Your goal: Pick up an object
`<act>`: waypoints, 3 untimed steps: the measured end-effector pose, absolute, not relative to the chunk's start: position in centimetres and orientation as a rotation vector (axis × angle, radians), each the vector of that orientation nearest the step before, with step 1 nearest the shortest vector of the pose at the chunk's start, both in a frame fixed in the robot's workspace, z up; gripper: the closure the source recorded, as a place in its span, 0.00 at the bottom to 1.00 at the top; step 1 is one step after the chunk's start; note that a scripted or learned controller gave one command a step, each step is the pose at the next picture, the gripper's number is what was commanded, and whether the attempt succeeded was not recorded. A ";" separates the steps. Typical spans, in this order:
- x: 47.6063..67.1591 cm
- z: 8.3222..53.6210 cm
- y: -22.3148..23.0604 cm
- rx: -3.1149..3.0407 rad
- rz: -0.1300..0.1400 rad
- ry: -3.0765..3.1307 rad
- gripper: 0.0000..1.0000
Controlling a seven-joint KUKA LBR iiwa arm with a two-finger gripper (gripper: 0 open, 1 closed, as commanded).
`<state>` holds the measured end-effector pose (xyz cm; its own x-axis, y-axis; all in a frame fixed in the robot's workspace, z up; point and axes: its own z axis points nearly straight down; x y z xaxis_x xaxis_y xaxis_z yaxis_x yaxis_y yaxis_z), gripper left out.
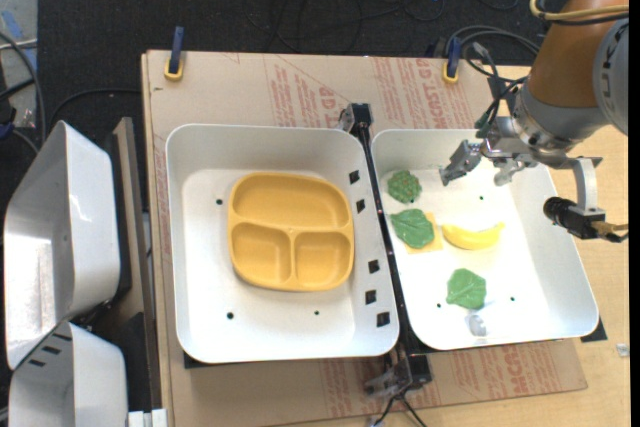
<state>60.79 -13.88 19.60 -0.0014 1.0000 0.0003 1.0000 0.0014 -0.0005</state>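
Note:
The right bin [560,265] holds three green leafy pieces: a small one [403,186] near the divider, a larger one [413,228] lying on a yellow patch, and one [466,288] toward the front. A yellow banana-shaped piece [472,235] lies in the middle. My gripper [482,164] hangs over the back of the right bin, above and right of the small green piece, its two fingers spread apart with nothing between them.
A yellow divided tray [292,229] sits in the left bin [200,215]. A small grey item [477,323] lies near the right bin's front edge. White containers [50,245] stand left of the bench. Cables hang beside the arm.

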 end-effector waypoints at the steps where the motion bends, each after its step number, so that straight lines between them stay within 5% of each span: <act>1: 60.4 15.2 -13.7 -2.220 0.004 -2.219 0.00; 2: 60.3 9.8 -13.6 -2.220 0.005 -2.217 0.00; 3: 60.5 11.2 -13.7 -2.224 -0.001 -2.221 1.00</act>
